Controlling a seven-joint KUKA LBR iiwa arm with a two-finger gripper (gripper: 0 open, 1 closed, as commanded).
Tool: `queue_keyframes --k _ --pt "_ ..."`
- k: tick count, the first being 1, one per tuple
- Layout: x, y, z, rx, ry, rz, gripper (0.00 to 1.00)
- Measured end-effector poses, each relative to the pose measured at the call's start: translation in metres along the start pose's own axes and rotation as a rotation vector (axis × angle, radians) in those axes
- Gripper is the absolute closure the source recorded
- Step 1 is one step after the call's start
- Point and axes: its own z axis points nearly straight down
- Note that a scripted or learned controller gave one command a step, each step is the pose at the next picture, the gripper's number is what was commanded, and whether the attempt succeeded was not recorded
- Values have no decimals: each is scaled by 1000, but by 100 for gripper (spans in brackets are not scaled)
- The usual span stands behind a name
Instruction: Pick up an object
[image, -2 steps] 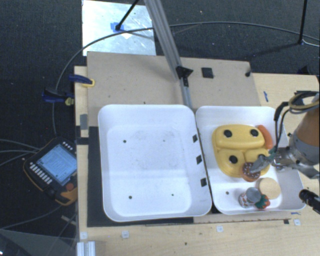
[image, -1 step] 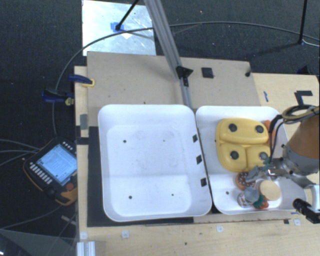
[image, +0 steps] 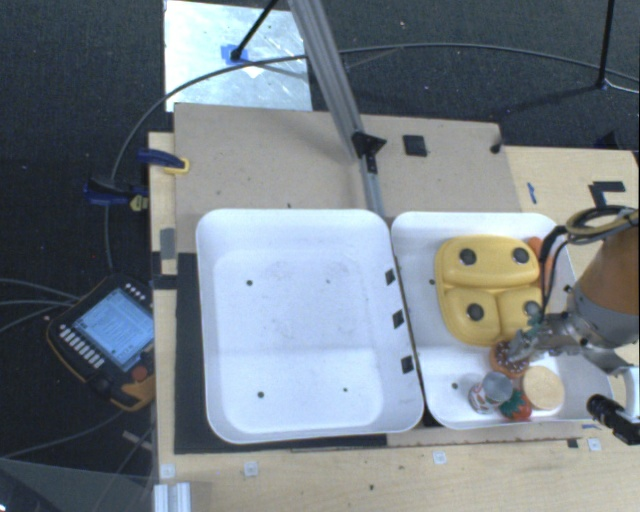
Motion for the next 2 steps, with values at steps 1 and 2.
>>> queue_keyframes --k 1,2 --pt "-7 -2 -61 -17 -10 2 100" --pt "-7 -2 -126 -19 -11 0 100"
